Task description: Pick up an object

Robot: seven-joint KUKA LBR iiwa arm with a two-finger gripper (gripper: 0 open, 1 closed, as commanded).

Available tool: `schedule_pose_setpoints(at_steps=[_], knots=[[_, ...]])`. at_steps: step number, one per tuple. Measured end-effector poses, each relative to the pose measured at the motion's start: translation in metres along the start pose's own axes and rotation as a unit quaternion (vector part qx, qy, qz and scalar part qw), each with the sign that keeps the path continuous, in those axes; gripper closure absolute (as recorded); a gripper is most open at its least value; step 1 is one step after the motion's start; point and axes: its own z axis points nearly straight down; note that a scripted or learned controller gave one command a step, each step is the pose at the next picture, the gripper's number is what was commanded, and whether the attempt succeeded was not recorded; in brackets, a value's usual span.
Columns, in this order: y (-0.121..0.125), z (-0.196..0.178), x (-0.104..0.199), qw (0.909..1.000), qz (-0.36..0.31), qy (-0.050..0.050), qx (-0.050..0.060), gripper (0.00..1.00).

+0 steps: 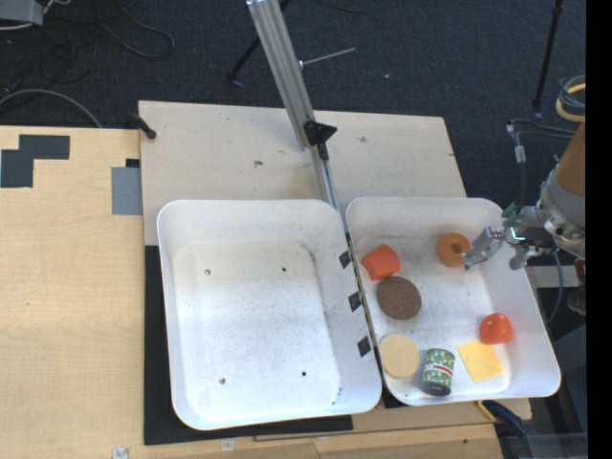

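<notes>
The right bin [411,210] holds several small things. An orange ring [452,249] lies near its far right side. Also there are a red block [382,261], a brown disc [398,297], a tan disc [400,357], a green can [438,371] on its side, a yellow block [480,360] and a red ball [495,328]. My gripper [497,253] hangs over the bin's right edge, just right of the orange ring. It is open, with nothing between its fingers; one fingertip [475,256] is close beside the ring.
The left bin [191,220] stands beside the right one, with a row of black clips [352,299] along their shared rim. A slanted aluminium bar [287,75] rises behind the bins. Wooden boards cover the bench to the left.
</notes>
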Motion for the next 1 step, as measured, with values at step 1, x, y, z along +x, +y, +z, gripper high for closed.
schedule_pose_setpoints(at_steps=[1], knots=[[0.0010, -0.0028, 0.0000, 1.0000, -0.001, -0.001, -0.002, 0.00]])
